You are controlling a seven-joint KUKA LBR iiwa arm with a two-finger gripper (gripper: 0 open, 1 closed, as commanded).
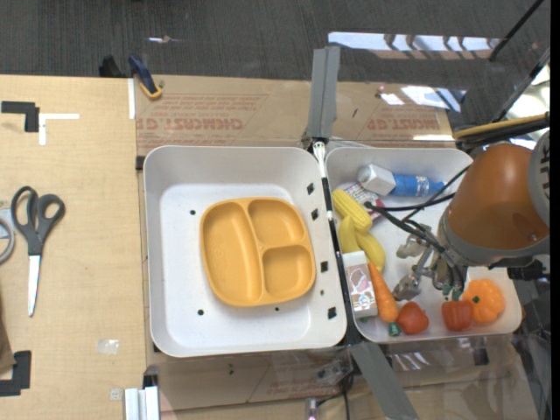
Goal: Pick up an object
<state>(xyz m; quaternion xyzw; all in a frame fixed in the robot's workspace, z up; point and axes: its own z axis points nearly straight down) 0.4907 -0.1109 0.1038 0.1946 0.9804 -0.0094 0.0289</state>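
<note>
My gripper (418, 271) hangs over the right bin (490, 160), low above its front middle, under the grey wrist and orange band (494, 201). Its metal fingers (409, 250) stand apart, open, with nothing between them. Just left of it lies an orange carrot (382, 294). A red tomato (412, 318) sits in front of it, a red pepper (456, 313) and a small orange pumpkin (486, 299) to its right. Further back lie a banana (360, 234), a corn cob (349, 204), a blue bottle (398, 183) and a white box (357, 280).
The left bin (166, 234) holds a yellow divided plate (258, 250). Black cables (398, 221) run across the right bin toward the wrist. Scissors (35, 234) lie on the wooden bench at the far left.
</note>
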